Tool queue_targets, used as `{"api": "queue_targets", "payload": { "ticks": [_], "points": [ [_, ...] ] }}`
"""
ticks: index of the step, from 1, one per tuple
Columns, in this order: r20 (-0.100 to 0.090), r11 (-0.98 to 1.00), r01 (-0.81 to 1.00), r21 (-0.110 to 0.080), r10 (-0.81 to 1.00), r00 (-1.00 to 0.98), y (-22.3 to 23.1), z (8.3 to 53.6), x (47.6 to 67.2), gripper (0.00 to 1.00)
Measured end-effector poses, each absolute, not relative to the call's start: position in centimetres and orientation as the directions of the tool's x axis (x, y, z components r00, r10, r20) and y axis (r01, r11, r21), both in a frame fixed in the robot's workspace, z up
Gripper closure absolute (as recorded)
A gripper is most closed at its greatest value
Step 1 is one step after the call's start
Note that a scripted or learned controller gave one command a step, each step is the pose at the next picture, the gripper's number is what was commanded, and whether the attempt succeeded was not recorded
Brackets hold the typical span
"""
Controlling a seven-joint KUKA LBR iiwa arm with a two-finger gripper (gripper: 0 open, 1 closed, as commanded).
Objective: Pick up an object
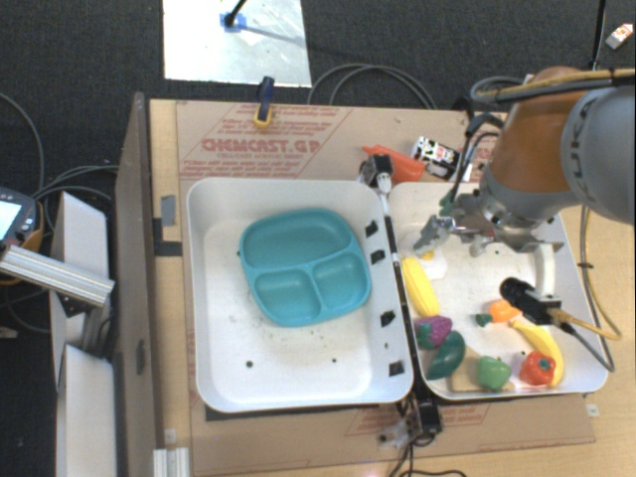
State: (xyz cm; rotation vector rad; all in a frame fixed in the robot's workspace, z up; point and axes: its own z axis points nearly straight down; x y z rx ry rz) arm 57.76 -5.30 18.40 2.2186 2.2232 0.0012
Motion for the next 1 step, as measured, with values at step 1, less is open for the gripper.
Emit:
{"api": "queue_targets", "payload": {
  "ticks": [1],
  "points": [
    [0.000, 0.002, 1.000, 0.001, 1.000, -0.002, -5.30, 18.40, 57.76, 0.00]
  ]
}}
